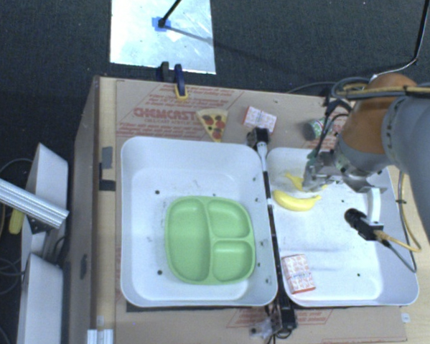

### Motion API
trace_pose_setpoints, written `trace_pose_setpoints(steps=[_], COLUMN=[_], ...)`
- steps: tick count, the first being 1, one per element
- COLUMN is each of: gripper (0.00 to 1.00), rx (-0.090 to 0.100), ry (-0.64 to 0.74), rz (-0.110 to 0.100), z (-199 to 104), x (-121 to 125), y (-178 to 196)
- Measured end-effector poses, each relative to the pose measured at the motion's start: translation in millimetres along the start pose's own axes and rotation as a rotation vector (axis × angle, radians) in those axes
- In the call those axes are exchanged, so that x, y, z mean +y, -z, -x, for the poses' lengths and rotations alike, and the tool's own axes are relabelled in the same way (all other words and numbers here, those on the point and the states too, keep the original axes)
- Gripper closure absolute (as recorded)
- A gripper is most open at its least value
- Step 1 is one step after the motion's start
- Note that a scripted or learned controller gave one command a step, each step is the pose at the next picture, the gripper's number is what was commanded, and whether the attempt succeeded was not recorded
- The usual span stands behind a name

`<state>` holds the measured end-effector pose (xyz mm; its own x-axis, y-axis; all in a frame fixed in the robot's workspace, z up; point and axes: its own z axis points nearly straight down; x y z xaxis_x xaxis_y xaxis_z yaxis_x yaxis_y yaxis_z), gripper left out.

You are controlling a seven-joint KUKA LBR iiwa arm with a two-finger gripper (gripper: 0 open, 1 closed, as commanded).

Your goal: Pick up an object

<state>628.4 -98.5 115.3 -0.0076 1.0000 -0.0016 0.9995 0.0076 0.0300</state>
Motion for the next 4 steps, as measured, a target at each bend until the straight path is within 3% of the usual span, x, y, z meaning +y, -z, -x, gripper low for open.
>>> trace_pose_setpoints(steps=[1, 2, 3, 4], gripper=[0.0, 0.0, 0.0, 1.0], rx=[0.0, 0.001, 0.004, 0.003], ry=[0.0, -0.007, -0.004, -0.001], rz=[0.0, -0.028, -0.04, -0.041], z=[0, 20, 24, 24], x=[0, -1, 37, 37], y=[0, -31, -33, -23])
